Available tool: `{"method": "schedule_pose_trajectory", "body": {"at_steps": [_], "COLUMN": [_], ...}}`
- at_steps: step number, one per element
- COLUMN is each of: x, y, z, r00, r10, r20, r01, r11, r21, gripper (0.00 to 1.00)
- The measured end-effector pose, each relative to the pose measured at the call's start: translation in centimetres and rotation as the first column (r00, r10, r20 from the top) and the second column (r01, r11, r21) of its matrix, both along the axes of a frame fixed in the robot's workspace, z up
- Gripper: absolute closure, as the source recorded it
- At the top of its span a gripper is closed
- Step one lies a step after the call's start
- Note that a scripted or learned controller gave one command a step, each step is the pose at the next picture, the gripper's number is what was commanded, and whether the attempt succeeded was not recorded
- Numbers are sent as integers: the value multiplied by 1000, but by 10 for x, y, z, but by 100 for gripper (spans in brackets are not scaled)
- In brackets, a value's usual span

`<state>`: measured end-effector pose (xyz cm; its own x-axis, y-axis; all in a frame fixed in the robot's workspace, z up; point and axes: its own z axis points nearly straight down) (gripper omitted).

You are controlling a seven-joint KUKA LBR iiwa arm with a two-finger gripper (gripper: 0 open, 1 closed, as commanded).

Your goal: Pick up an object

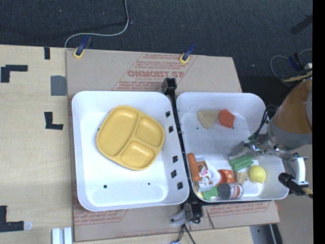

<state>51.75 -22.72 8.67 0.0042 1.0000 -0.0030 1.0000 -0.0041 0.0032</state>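
Note:
My gripper [246,148] reaches in from the right and hangs low over the right part of the right bin [213,101]. It is just above a green object [241,162], and I cannot make out any contact with it. A yellow lemon [258,174] lies just right of the green object. Toward the bin's far side lie an orange-red block [226,118] and a beige piece [206,118]. Along the near edge sit an orange sausage-like item [192,165], a white and red packet [204,175] and a small can [231,191] on its side.
The left bin [86,187] holds a yellow divided plate [131,136]. Both bins rest on a cardboard sheet [147,70] clamped to the wooden bench. The arm's grey body with its orange band [298,108] stands over the right bin's right rim.

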Motion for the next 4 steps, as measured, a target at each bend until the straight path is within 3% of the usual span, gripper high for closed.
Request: {"method": "schedule_pose_trajectory", "body": {"at_steps": [1,2,3,4], "x": [-29,-28,-5,50], "y": [72,71,165,219], "z": [-1,9,103,102], "r00": [1000,1000,1000,1000], "r10": [7,5,17,13], "r20": [1,-1,6,-1], "r01": [-7,-5,-17,-13], "r11": [1000,1000,1000,1000], "r21": [0,2,6,5], "gripper": [0,100,100,100]}}
